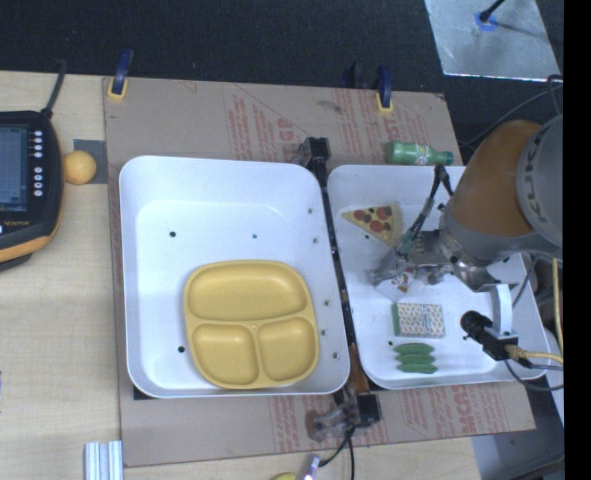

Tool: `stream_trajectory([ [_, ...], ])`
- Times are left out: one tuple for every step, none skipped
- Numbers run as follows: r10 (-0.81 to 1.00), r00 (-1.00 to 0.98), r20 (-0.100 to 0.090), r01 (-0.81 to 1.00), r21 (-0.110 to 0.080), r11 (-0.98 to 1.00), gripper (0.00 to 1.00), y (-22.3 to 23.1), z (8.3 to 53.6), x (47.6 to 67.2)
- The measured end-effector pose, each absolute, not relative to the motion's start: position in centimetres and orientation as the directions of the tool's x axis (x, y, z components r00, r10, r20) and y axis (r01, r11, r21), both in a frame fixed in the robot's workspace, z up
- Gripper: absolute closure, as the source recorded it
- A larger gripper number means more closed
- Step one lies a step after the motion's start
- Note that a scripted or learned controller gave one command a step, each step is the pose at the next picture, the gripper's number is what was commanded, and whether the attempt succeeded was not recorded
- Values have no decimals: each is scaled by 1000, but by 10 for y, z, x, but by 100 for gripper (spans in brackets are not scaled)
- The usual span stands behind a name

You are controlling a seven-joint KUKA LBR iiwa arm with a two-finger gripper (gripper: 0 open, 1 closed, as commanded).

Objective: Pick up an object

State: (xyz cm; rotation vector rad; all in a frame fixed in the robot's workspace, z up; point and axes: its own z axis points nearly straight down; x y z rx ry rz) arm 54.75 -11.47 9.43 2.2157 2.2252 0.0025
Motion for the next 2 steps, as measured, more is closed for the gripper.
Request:
stream_trajectory([
  [1000,-8,-1,1000,-1,8,100,-115,104,547],
  [1000,-5,1,1000,-3,5,100,-39,192,542],
])
